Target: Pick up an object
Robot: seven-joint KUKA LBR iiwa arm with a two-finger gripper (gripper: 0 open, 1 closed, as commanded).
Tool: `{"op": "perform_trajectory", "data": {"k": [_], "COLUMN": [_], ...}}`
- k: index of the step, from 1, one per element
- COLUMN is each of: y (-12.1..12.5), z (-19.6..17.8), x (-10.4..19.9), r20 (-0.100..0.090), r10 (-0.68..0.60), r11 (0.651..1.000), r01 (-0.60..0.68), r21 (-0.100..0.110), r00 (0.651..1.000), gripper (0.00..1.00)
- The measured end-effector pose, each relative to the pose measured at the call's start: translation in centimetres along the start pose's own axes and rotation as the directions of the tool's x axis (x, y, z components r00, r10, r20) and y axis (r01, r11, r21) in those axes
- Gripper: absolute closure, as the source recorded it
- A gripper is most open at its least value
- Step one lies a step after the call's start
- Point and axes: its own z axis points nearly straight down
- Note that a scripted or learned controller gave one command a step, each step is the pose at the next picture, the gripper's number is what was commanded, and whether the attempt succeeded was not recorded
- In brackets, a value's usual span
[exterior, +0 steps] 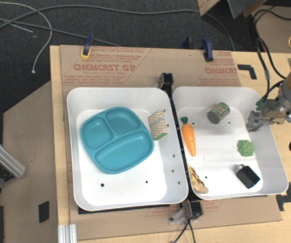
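White right bin: pincer near far-right wall, grip state cannot tell. Approach step. Nearest target green lump just below; next: descend, centre, close.

Bright, even overhead light washes both white bins nearly to glare, flattening their walls. Shadows are short and soft, hugging the blue plate and small items. Focus is fair at centre, while the frame edges look slightly soft and grainy.
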Motion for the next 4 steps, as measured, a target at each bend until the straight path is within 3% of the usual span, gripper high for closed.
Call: {"op": "perform_trajectory", "data": {"k": [2, 4], "y": [1.2, -0.7], "z": [-10.7, -8.3], "x": [0.2, 10.3], "r20": [0.0, -0.005], "r10": [-0.001, -0.004], "r11": [1.0, 1.0], "r01": [0.001, 0.004], "r21": [0.0, 0.01], "r00": [1.0, 1.0], "gripper": [1.0, 1.0]}}
